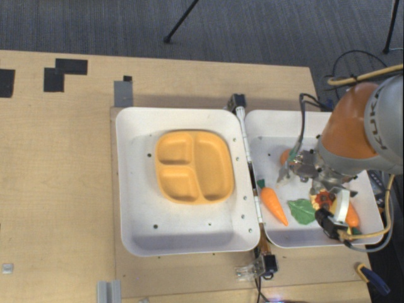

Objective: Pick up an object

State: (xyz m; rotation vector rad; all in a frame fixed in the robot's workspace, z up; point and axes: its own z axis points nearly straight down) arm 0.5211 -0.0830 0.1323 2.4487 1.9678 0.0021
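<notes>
Carrot (pixel 273 205) is seen lying in rt bin (pixel 271 131), beside green piece (pixel 302 211). Gripper (pixel 302 165) is positioned above rt bin; jaws' state can't be told.

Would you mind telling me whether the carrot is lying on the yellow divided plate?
No, the carrot lies in the right bin, while the yellow divided plate sits alone in the left bin.

We see a tan wooden bench (pixel 57 188) carrying two shallow white bins side by side, the left bin (pixel 136 226) touching the right bin (pixel 271 235) along a central seam. Black tape patches (pixel 63 73) lie on the bench at far left, and a grey bracket (pixel 124 93) sits at the left bin's far corner. We note a small clip with wiring (pixel 262 267) on the bench's near edge below the seam.
</notes>
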